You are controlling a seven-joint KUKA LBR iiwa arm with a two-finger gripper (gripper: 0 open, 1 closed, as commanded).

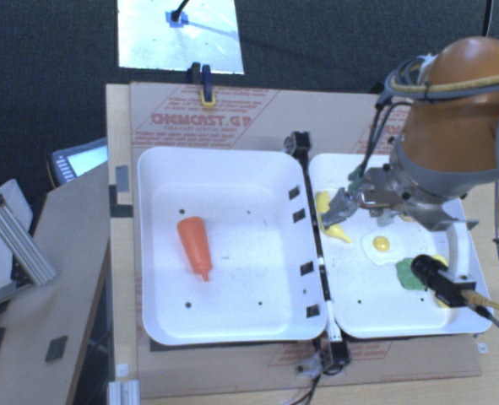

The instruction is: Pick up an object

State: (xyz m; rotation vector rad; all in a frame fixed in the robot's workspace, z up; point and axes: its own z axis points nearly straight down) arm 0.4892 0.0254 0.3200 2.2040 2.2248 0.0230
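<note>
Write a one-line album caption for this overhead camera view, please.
Robot arm's gripper lowered over a yellow banana in the right bin, beside a fried egg; an orange carrot lies in the left bin.

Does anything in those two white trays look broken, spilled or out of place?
Nothing stands out. An orange carrot lies alone in the left tray; a yellow banana, fried egg and green piece lie intact below the pincer.

You're looking at a robotics lab: white bins (232, 163) on a cardboard-covered bench (232, 112), aluminium framing (13, 234), loose cables.
</note>
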